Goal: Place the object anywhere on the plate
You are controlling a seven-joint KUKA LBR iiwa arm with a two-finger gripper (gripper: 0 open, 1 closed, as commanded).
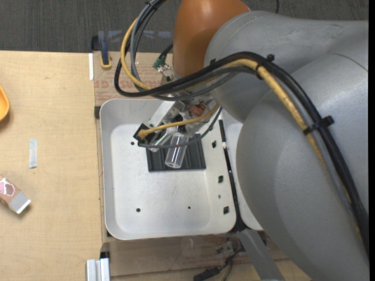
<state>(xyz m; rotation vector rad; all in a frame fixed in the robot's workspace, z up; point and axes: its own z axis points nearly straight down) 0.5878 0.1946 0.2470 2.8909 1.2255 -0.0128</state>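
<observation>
My gripper [173, 138] hangs low over the upper middle of the white bin [117, 174], reached in from three o'clock, with my bulky grey arm [293, 127] and its orange band [205, 22] covering most of the right half of the scene. Yellow and black cables [132, 69] loop around my wrist toward ten o'clock. A clear, tube-like object [175, 154] sits at the gripper's tip, tilted, its open end facing six o'clock. It lies over a dark rectangular plate [190, 157] resting on the bin floor. I cannot tell how wide the gripper stands or whether it truly has hold of the clear object; the parts around the tip are too cluttered to read. The object appears touching or just above the plate, directly beneath my wrist. Out on the tan counter [53, 98] at nine o'clock lie a small grey strip [33, 153] and, nearer seven o'clock, a small packet [13, 195], both well apart from the bin.
</observation>
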